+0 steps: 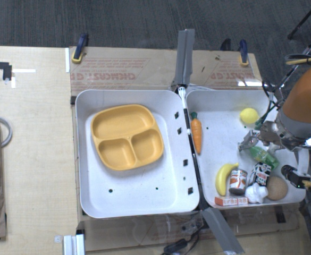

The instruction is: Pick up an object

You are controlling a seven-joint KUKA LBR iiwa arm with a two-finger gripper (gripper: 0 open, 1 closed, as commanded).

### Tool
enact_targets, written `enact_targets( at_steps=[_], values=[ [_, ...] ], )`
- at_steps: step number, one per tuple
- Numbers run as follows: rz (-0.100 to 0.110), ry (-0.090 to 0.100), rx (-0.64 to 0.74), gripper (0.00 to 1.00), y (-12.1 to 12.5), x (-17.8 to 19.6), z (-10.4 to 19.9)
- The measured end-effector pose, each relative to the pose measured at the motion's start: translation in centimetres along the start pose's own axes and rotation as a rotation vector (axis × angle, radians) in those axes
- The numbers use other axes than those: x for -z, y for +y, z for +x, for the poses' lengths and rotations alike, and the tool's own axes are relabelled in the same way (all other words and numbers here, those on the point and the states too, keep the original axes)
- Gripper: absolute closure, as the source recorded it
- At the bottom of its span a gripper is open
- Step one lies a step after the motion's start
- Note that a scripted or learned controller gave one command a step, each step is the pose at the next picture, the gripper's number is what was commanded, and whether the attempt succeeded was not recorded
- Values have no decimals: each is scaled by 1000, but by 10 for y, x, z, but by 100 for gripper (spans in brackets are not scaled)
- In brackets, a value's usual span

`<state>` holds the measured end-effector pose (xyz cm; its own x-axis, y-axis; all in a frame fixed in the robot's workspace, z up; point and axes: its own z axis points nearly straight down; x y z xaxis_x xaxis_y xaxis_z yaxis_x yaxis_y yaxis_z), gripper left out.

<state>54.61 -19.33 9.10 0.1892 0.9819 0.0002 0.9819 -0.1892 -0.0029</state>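
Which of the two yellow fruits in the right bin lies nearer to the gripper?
The lemon, the round yellow fruit in the upper part of the right bin. It lies just above the gripper, while the curved banana lies lower, beside the can.

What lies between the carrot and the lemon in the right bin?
Nothing: in the camera view, the stretch from the carrot to the lemon is bare white floor of the right bin.

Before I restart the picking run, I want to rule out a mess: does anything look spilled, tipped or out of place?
Nothing looks spilled or broken. The toys are crowded into the right bin's near right corner, where the can lies on its side against the banana. The carrot lies alone beside the divider. The yellow tray sits askew in the left bin.
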Motion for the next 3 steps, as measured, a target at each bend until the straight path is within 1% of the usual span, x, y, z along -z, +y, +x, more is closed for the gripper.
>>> enact_targets(
  at_steps=[1,2,3],
  values=[
    [0,-1,-2,100,0,9,-1],
    [-3,-2,222,100,39,21,46],
    [-4,-2,162,100,72,117,86]
  ],
)
